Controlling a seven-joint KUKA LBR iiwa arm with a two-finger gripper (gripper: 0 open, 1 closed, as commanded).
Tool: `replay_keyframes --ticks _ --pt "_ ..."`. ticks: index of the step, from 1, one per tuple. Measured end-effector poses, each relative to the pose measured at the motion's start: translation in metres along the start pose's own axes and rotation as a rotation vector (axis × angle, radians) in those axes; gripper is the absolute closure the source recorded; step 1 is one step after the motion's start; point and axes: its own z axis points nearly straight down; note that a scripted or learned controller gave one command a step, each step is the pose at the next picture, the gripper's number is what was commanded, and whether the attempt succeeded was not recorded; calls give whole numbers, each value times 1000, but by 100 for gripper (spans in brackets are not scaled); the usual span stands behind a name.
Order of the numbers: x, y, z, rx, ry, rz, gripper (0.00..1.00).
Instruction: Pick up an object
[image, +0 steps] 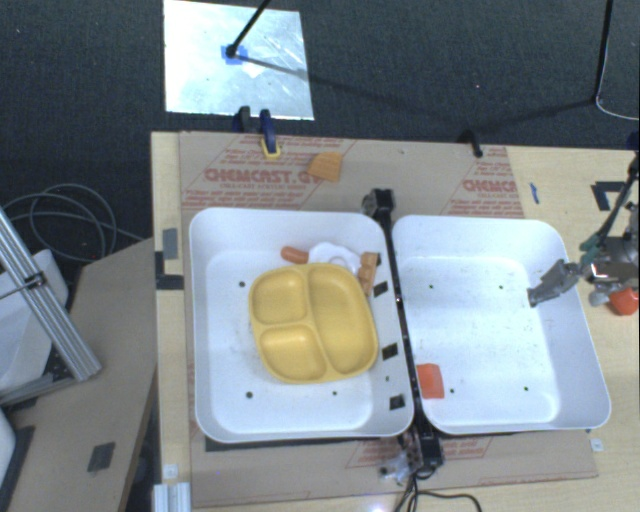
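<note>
Pincer (553, 283) hangs at the right bin's (500, 415) three o'clock rim; its opening cannot be judged. Nearest object, orange block (429, 380), lies at seven o'clock against the wall: risk of wall collision.

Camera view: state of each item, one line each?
Yellow tray: upright, flat in left bin.
Sausage: lying in left bin, beside tray.
White piece: in left bin, partly behind tray.
Brown block: in left bin, near divider.
Orange block: lying in right bin.
Gripper: over right bin, holding nothing visible.
</note>
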Motion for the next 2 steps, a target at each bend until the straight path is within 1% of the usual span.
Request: replay_keyframes --ticks 1,2 --pt "62 -1 84 13 11 -17 0" --pt "-8 1 -9 -5 1 -5 0"
